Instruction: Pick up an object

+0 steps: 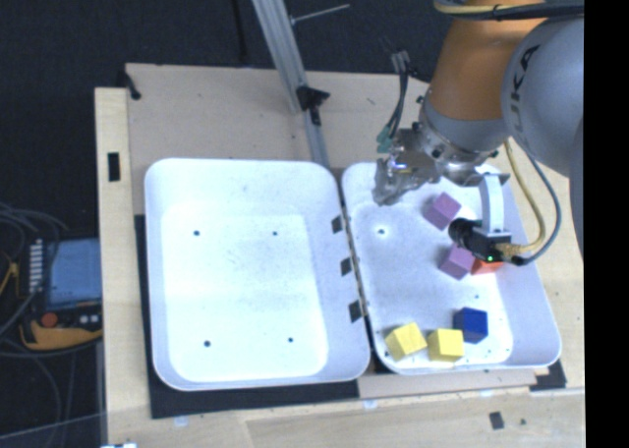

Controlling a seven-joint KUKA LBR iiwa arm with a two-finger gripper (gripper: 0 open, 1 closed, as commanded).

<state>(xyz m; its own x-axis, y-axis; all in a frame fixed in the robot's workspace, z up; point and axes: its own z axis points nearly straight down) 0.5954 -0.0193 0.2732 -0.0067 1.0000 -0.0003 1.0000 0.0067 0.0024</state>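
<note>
Clearly we are in the approach step, with nothing lifted yet. Our gripper (391,184) hangs over the far left corner of the right bin (536,308), and no object shows between its fingers. Whether those fingers stand apart or together we cannot tell; from above they merge into one dark, blurred cluster against the white floor.

The candidates all lie in the right bin. One purple block (441,209) sits near the gripper, a little toward the arm's side. A second purple block (456,261) lies nearer to us, just beside a black fitting with an orange spot (481,244) that seems to belong to the wrist hardware. Along the near wall rest two yellow blocks, one (405,341) beside the other (446,344), with a blue block (472,323) touching or just behind the second. The left bin (157,240) holds nothing we could pick.

We judge the next move calls for shifting over one block, most likely the closer purple one, lining the fingers up with its flat sides, and descending squarely; where the gripper hangs now it would seem to close on bare floor.

The arm's grey and orange bulk hides the bin's far right corner, so anything there is unknown. The gripper's height above the floor is also hard to read.
</note>
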